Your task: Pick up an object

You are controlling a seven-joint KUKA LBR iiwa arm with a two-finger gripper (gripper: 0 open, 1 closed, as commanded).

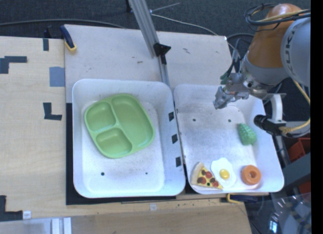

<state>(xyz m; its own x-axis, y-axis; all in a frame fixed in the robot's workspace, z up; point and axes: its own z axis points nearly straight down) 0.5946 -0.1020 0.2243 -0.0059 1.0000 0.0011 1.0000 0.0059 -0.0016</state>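
Note:
My gripper (220,102) hangs over the far part of the right bin (202,127), with nothing visible between its fingers. A green knobbly toy (247,133) lies near the bin's right wall, below and to the right of the gripper. Along the bin's near edge lie a pizza slice (205,176), a fried egg (223,170) and an orange donut (251,174).
The left bin (86,177) holds a green divided plate (118,125). A grey metal pole (146,21) slants down to the gap between the bins. Cables and the arm's orange band (272,46) crowd the right side.

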